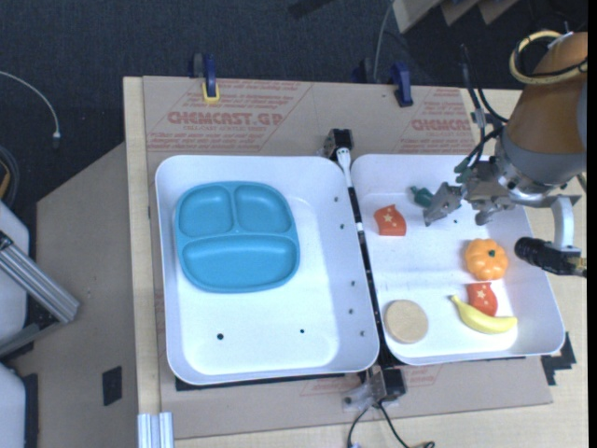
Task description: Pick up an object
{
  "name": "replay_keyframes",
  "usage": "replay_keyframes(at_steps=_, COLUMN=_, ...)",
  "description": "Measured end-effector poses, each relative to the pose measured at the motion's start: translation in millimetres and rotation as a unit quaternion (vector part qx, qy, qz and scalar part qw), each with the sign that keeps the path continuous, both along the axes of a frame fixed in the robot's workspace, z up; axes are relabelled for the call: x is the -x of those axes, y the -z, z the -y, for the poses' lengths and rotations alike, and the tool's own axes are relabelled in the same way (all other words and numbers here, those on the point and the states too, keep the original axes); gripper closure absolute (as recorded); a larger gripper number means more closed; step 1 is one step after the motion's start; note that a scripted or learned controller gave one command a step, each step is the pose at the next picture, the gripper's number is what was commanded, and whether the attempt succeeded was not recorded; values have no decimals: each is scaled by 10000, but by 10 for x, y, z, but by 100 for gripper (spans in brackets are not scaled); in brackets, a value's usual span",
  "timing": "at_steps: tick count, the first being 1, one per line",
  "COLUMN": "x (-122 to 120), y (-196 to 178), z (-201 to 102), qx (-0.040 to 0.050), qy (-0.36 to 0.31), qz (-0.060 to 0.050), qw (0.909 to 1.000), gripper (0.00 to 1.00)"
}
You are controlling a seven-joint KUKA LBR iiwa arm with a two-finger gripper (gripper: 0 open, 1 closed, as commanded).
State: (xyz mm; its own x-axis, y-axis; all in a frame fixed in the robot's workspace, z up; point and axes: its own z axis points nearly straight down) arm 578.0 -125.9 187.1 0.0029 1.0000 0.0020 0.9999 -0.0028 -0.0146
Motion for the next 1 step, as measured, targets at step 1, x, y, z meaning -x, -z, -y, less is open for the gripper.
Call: replay_keyframes(at_steps=1, x=-29, y=-88, z=-5, qx=9, qy=-16, qz=75, qw=10000, gripper=0)
